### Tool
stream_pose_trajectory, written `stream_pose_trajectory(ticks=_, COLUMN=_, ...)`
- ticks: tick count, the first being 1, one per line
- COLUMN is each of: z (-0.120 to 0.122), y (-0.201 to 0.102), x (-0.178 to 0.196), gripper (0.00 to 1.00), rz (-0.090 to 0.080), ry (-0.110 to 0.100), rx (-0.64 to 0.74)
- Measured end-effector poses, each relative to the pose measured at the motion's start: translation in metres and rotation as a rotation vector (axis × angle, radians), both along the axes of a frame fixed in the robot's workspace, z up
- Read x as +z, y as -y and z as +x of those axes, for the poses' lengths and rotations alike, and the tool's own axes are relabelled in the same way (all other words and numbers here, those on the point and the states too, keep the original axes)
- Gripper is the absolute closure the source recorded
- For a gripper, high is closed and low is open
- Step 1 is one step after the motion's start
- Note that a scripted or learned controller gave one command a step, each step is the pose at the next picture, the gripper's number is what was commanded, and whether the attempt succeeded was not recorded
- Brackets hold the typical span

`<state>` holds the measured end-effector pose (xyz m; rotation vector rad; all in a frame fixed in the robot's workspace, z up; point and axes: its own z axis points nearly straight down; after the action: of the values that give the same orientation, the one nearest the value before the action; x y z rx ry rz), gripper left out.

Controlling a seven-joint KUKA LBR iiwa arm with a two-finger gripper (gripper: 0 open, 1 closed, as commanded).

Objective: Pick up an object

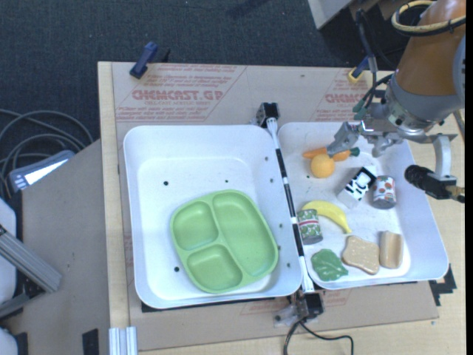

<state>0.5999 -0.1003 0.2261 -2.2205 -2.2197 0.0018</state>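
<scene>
Your gripper point(353, 140) hangs over the right bin point(429, 224), fingers spread and holding nothing. Just beside it lie one carrot point(319, 154) and one orange point(322, 166). Lower straight onto one only, so the other is not pushed. You also have one banana point(330, 214), one can point(308, 226), one toast point(360, 254).

Arm point(432, 43) runs off the right edge; gripper point(362, 135) partly covers the carrot point(319, 154) below it.
</scene>
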Motion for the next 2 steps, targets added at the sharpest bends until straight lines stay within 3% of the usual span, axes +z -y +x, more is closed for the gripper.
stream_pose_trajectory(ticks=1, z=0.042, y=-0.002, x=-0.090, gripper=0.00, rz=0.000, ry=-0.002, rx=0.001)
stream_pose_trajectory(ticks=2, z=0.051, y=0.003, x=-0.142, gripper=0.00, rz=0.000, ry=-0.005, rx=0.000)
